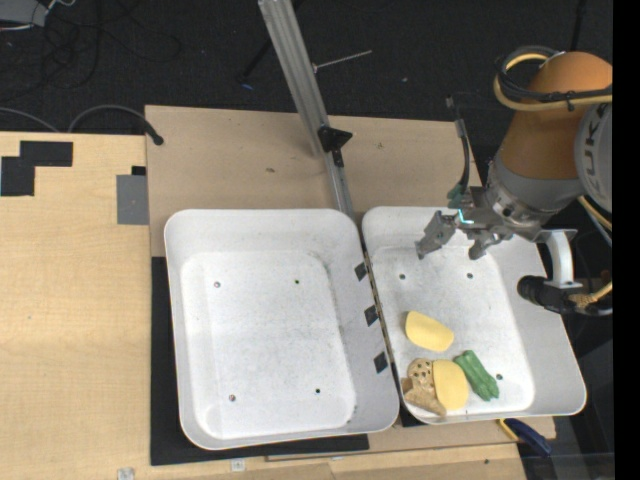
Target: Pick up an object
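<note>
White bins: two, side by side, left bin (pixel 265 328) and right bin (pixel 470 298).
Yellow pieces: two, upper one (pixel 429 331) and lower one (pixel 451 384), lower right of frame.
Green piece: one (pixel 477 375).
Tan spotted piece: one (pixel 422 383).
Arms: one (pixel 550 118), upper right.
Grippers: one (pixel 457 240).

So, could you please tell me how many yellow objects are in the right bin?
2: one yellow piece near the bin's middle, another yellow piece at the near edge, between a spotted item and a green one. Others could be underneath.
</note>
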Available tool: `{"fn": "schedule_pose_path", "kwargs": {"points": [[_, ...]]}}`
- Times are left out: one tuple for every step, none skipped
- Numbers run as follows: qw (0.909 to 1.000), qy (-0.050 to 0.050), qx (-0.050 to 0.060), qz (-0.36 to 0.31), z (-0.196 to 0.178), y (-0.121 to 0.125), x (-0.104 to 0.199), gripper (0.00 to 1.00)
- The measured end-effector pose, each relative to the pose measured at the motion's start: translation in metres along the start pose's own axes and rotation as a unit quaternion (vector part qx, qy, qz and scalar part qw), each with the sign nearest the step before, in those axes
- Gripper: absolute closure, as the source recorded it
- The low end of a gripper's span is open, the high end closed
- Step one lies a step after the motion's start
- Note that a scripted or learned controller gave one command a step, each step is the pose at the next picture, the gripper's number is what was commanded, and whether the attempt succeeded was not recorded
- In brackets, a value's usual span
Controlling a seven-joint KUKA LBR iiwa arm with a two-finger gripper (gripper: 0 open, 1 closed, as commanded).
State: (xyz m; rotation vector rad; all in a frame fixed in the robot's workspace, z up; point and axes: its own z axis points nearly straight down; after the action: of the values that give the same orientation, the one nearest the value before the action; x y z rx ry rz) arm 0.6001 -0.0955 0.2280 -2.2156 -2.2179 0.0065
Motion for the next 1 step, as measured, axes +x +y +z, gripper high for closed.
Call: {"fn": "schedule_pose_path", "kwargs": {"points": [[1.0, 0.0, -0.002, 0.001, -0.0024, 0.0007, -0.001, 0.0]]}}
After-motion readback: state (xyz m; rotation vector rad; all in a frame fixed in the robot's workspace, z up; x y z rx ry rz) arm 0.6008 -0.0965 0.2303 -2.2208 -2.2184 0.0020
